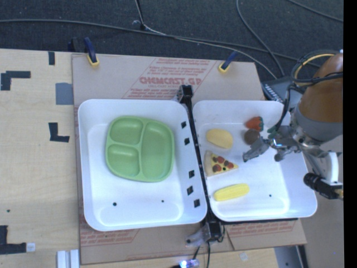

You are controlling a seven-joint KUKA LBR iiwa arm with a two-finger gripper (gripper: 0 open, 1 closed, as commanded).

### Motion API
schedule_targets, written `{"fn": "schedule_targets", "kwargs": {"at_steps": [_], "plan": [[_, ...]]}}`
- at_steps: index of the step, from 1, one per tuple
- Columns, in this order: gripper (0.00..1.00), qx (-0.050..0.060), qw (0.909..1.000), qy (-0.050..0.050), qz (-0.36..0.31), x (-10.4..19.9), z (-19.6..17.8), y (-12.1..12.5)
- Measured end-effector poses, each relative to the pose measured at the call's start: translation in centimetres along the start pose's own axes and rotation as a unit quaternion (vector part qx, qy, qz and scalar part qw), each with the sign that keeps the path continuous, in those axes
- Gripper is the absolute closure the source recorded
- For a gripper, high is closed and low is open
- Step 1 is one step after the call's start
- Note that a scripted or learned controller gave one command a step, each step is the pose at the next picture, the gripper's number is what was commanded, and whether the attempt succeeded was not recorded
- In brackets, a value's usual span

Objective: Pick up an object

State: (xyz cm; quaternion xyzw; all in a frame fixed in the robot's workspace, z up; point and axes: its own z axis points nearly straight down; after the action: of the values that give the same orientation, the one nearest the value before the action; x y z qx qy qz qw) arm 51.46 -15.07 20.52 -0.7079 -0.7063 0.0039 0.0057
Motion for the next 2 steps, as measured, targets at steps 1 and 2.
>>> {"fn": "schedule_targets", "kwargs": {"at_steps": [1, 2], "plan": [[0.0, -0.006, 1.0, -0.001, -0.002, 0.0, -0.6, 0.3], [0.0, -0.004, 1.0, -0.001, -0.002, 0.1, 5.8, 0.6]]}}
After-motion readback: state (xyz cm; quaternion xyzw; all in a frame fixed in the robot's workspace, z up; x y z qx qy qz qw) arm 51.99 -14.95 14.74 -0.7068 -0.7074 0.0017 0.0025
